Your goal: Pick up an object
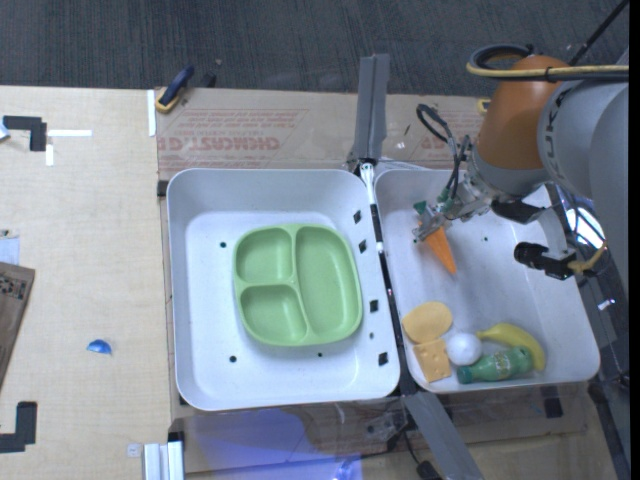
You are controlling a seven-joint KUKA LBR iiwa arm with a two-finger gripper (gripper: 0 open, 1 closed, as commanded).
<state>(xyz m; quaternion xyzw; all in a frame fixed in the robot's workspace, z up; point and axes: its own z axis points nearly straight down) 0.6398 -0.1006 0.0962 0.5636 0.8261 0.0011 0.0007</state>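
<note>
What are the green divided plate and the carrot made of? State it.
The green divided plate looks like moulded plastic: uniform pale green, soft sheen, rounded compartment walls. The carrot seems a plastic toy, given its flat, even orange and smooth taper, though real cannot be excluded.

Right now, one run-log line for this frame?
arm: over right bin | tool: at carrot's upper end, grasp unconfirmed | rest: banana, green bottle, white ball in right bin; green tray in left bin
</note>
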